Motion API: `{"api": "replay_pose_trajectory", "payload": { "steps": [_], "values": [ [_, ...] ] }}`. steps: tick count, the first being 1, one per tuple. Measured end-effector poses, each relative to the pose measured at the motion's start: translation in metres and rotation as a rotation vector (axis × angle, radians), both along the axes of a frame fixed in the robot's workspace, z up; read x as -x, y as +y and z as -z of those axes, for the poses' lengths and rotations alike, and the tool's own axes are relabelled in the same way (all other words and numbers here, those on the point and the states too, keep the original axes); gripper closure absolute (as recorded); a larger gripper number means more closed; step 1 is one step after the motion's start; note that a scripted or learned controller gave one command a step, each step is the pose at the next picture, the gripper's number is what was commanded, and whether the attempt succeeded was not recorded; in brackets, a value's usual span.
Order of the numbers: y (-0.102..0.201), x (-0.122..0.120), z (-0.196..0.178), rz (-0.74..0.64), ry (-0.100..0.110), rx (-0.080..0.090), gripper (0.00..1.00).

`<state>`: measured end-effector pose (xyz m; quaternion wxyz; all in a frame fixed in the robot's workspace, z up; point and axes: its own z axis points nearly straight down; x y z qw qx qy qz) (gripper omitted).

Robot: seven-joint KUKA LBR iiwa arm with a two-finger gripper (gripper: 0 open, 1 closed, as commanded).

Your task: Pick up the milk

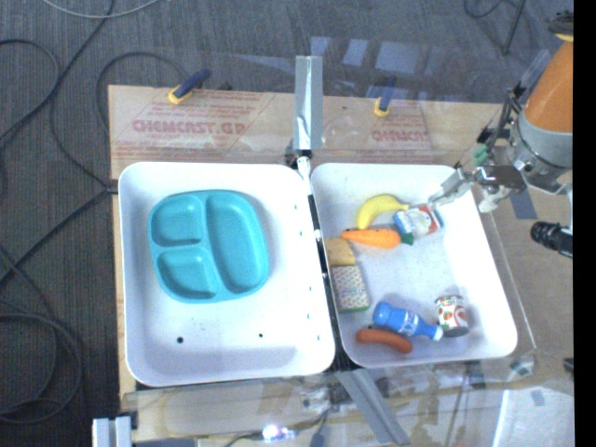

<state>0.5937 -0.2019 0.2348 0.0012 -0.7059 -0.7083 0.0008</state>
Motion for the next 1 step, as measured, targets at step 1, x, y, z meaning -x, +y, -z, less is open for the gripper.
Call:
{"api": "replay_pose_trajectory", "payload": {
  "steps": [1],
  "values": [
    [-0.0203, -0.0448, -0.094, -0.131, -0.002, 0.004, 0.0]
  ]
}}
